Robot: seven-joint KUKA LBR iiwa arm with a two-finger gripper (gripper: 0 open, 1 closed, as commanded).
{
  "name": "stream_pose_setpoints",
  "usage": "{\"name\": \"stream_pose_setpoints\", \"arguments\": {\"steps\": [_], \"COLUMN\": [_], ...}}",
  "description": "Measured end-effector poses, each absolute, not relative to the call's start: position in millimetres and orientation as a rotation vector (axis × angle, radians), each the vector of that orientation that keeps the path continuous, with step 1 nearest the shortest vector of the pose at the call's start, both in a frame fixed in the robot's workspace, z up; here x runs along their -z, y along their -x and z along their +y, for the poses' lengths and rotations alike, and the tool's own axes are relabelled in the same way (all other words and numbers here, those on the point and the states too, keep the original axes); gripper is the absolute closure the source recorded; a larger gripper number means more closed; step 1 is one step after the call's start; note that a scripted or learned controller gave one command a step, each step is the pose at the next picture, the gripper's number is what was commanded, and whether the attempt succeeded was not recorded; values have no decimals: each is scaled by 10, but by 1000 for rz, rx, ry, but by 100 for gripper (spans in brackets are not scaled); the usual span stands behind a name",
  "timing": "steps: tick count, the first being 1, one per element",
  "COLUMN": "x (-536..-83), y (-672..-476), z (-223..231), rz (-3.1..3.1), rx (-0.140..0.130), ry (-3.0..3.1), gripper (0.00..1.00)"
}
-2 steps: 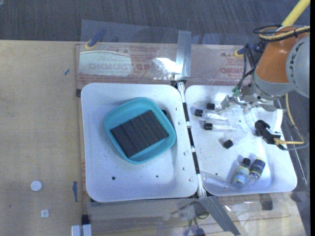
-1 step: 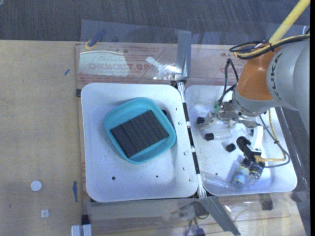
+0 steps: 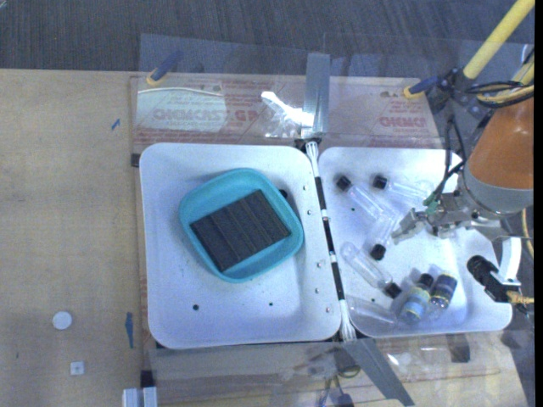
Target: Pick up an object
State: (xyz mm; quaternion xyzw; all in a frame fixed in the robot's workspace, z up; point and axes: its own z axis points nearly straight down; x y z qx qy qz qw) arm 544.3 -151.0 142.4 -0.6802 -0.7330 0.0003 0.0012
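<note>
1. Camera view shows the tool (image 3: 405, 225) low over the right bin (image 3: 484, 312), among clear tubes with black caps.
2. Its thin metal fingers look slightly parted with nothing between them.
3. One clear tube (image 3: 366, 200) lies just left of the fingertips, slanted; another (image 3: 363, 267) lies below it.
4. Two small capped bottles (image 3: 428, 293) sit near the bin's front.
5. A teal tray (image 3: 242, 224) with a dark ribbed slab rests in the left bin (image 3: 170, 303).

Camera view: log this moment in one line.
gripper over right bin | vials loose | teal tray in left bin
</note>
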Motion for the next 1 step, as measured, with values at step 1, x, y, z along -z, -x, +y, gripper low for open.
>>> {"name": "stream_pose_setpoints", "arguments": {"steps": [1], "x": [-1014], "y": [-5655], "z": [-957], "rz": [-2349], "rx": [0], "ry": [2086], "gripper": [0]}}
